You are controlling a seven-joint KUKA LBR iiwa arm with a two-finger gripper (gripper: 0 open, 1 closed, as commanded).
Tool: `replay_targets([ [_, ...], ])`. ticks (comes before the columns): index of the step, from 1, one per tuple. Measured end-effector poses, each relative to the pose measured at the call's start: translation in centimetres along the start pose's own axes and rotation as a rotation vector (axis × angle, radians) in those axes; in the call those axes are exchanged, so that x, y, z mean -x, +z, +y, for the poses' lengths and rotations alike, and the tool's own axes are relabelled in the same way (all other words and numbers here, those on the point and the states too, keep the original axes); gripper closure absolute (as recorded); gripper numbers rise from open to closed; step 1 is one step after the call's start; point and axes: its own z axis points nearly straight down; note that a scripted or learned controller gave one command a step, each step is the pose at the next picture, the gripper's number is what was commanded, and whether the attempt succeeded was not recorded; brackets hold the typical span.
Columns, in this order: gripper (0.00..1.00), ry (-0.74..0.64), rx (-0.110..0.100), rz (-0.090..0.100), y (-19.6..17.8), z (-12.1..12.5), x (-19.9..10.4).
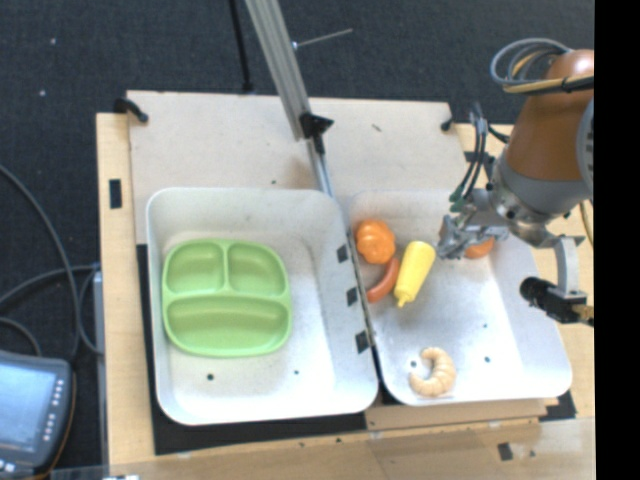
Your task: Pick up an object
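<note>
Claw: low in the right bin, near its far edge, at the end of the arm that comes in from the right.
Claw state: cannot tell whether it is released, clenched or grasping; the wrist hides it from above.
Orange bit: the nearest thing, just beside the claw on its right and partly under the wrist; only a small patch shows, and its shape is hard to make out. Contact with the claw cannot be judged.
Yellow piece: a stubby oblong lying tilted on the bin floor, just left of the claw, apart from it.
Red stick: curved, lying against the yellow piece's left side, by the bin's left wall.
Orange fruit: round, at the far end of the red stick, in the bin's far left corner.
Croissant: alone by the near wall, well apart from the rest.
Left bin: side by side with the right one, rims touching.
Tray: green, three compartments, flat in the left bin's left half.
Writing: the screen, cut off at the lower left corner, is too small to read.
Pole: a metal rail slanting from the top edge to the gap between the bins.
Bench: pale board, its bare far part behind the bins.
Floor: dark carpet, with cables looping on the left.
</note>
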Motion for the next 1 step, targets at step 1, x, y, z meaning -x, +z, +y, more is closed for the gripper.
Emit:
replay_targets([
  [1, 1.0, 0.001, 0.001, 0.0, -2.46, -0.38, 0.76],
])
